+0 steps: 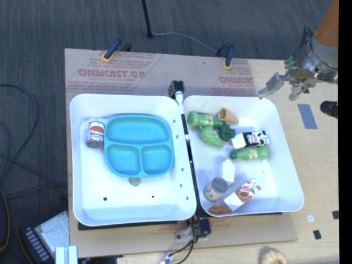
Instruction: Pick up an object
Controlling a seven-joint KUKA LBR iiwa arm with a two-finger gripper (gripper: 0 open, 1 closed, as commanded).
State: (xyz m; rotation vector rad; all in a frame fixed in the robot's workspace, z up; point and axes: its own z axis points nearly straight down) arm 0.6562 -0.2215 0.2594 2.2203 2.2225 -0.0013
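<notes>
The bench [308, 164] is the biggest thing here, a pale wooden top with a cardboard sheet [137, 73] laid under the two bins and pinned at its far edge by two clamps with yellow and blue handles, one at eleven o'clock [111, 50] and one at about one o'clock [227, 58].

On that sheet sit the two white bins, touching along the middle. The left bin [93, 197] carries a blue divided plate [138, 145] near its centre, with a small can [95, 133] just beside the plate at nine o'clock and a little grey piece [134, 181] at the plate's six o'clock edge.

The right bin [283, 175] holds the clutter. Toward its twelve o'clock side lie a green bottle [199, 119], a bumpy green toy [211, 136] touching it, and a small cone [227, 115] just beside them. Near the centre a black-and-white carton [252, 139] rests above a second green bottle with a yellow label [251, 154] lying on its side. Toward six o'clock there is a small white bottle [228, 170], a grey-capped jar [215, 189], a red-and-white packet [246, 192] and an orange scrap [220, 208] by the rim.

The arm [329, 29] comes in at two o'clock, orange band showing. Its gripper [286, 84] hangs outside the right bin, above the bench just past the bin's far right corner, fingers [269, 87] spread apart with nothing between them, well apart from every object in the bin.
</notes>
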